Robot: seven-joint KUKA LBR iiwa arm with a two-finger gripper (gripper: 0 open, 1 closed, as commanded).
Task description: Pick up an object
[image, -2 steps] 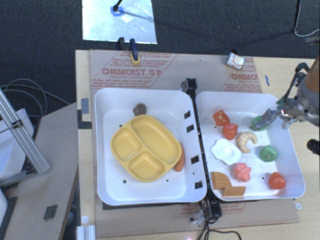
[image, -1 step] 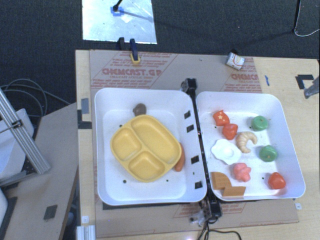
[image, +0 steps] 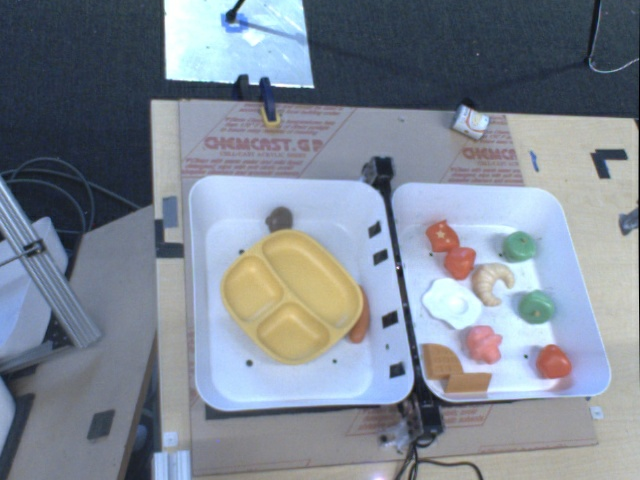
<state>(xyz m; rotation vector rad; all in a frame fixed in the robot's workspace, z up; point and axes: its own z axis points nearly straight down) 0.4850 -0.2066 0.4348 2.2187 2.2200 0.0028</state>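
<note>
1. The pick is, by my judgement, only beginning: the toys are lying loose in the right bin [image: 575,268], lower right of the frame.
2. The next move is calling for a descent over a well-separated toy, say the red piece [image: 552,361].
3. An orange stick [image: 359,323] is hiding partly under the yellow tray [image: 290,293], centre-left.
4. The gripper [image: 630,218] is being cut off at the right edge; whether it is released or clenched, I cannot tell.

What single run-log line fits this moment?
left bin: yellow tray | right bin: toy foods, croissant | nothing lifted

I see orange sausage-shaped toy [image: 359,321] left of frame centre, mostly tucked under yellow three-compartment plastic plate [image: 291,294]. Small brown lump [image: 279,218] above plate: too blurred to identify. Grey metal frame [image: 40,268] cut by left edge.
</note>
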